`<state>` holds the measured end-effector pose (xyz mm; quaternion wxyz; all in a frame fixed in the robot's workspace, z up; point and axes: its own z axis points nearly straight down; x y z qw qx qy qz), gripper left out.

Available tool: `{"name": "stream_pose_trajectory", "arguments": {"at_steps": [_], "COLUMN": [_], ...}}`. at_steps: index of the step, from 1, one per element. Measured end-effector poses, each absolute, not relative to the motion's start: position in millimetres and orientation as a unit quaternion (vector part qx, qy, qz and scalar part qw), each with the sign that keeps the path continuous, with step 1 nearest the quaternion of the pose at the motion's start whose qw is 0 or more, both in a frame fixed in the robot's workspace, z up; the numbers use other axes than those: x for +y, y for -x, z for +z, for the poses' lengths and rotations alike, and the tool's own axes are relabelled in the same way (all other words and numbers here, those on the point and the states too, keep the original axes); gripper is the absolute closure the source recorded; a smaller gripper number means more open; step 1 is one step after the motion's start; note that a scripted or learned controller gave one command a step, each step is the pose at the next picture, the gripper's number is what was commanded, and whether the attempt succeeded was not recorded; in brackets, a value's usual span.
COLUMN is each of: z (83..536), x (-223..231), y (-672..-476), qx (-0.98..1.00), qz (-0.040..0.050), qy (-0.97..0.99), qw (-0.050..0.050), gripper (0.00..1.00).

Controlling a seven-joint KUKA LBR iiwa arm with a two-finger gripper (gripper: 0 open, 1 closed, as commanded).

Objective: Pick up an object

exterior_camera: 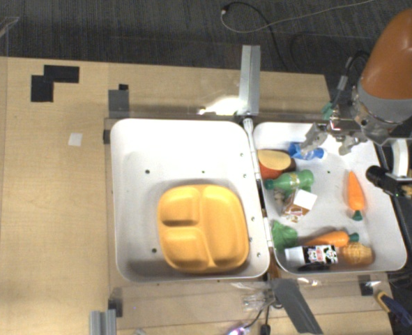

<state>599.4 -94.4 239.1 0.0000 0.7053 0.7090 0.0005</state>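
Observation:
My gripper point(331, 139) hangs over the back of the right bin point(394, 229), its two fingers point(316, 139) spread apart and open with nothing between them. A small blue object point(307, 151) lies just below and beside the left finger. Further forward in the same bin are an orange-and-red rounded piece point(275, 161), a green bottle point(290, 182), a small white-and-brown packet point(300, 205), a carrot point(356, 192), an orange bottle point(331, 239), a black-and-white bottle point(316, 255) and a brown pastry point(357, 255).
The left bin point(143, 159) holds a yellow divided tray point(203, 225). A metal post point(250, 75) stands at the back between the two bins. A green leafy piece point(283, 234) lies against the right bin's left wall.

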Motion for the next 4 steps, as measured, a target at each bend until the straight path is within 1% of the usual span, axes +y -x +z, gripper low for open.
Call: {"name": "stream_pose_trajectory", "arguments": {"at_steps": [1, 2, 3, 4], "z": [116.4, 95.2, 103.0, 224.0], "x": [-176.8, -186.0, -188.2, -170.6], "y": [-595.1, -580.0, -578.4, -541.6], "qx": [0.703, 0.688, 0.688, 0.660], "qz": [-0.0006, 0.0122, 0.0088, 0.0011], "qy": [-0.711, -0.725, -0.725, -0.751], "qw": [-0.001, 0.003, 0.005, 0.002], "gripper": [0.00, 0.00, 1.00, 1.00]}}
